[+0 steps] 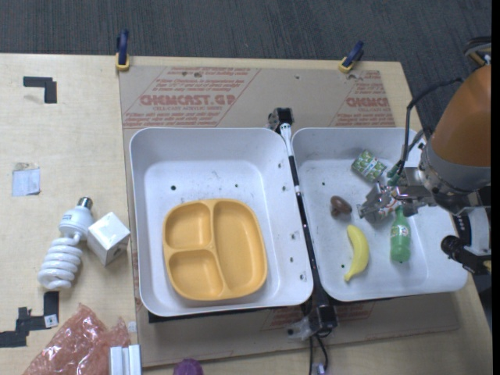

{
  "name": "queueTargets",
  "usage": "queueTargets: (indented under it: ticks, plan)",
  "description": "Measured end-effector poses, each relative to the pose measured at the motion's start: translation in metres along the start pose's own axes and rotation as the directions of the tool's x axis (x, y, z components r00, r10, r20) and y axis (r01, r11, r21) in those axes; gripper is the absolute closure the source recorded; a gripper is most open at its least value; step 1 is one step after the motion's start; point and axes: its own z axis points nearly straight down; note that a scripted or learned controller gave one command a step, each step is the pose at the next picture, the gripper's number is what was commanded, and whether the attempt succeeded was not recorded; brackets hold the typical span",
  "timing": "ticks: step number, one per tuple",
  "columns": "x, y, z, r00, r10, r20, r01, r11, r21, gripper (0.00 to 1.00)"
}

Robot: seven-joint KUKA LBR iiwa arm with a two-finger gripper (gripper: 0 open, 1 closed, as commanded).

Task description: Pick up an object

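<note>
Pick not yet done: claw point(381, 202), grip state can't tell, sits low in right white bin point(328, 283), just beside green plastic bottle point(400, 239), w/ yellow banana point(357, 251) near bottle; lift remains.

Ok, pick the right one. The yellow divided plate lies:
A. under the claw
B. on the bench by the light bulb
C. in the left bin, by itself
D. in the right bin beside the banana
C: the yellow divided plate lies alone in the left bin, while the banana is in the right bin.
</note>
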Motion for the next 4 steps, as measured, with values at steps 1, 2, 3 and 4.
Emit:
queueTargets:
  ticks: [1,2,3,4]
  plan:
    - [0.012,0.002,0.112,1.0,0.003,0.0,-0.003,1.0,0.0,0.0]
    - [0.012,0.003,0.102,1.0,0.005,0.0,-0.005,1.0,-0.002,1.0]
    - [0.089,-0.037,0.012,1.0,0.001,0.0,-0.001,1.0,-0.002,1.0]
    - [0.108,0.004,0.012,1.0,0.0,0.0,0.0,1.0,-0.002,1.0]
